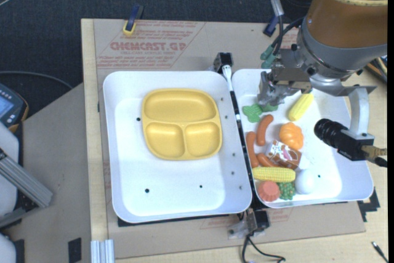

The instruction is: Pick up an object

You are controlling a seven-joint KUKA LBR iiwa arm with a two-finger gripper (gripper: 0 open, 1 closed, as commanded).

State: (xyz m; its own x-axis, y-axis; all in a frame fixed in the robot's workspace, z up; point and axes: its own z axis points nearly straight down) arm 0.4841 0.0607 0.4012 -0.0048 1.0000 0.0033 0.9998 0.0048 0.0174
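Note:
My gripper (269, 99) hangs low over the back left part of the right bin (345, 189), its tips just above a green leafy toy (251, 112) and beside a yellow corn cob (300, 106). Nothing shows between the fingers. Toy food is piled in the right bin: a sausage (263, 129), an orange pepper (291, 134), a wrapped packet (284, 153), a second corn cob (274, 174), a white egg (304, 181) and a red round piece (268, 191).
The left bin (123, 151) holds a yellow three-compartment plate (181, 122). A black cylinder (335, 133) on the arm's mount juts over the right bin's right side. Clamps sit at the bins' shared edge, back (223, 61) and front (255, 220).

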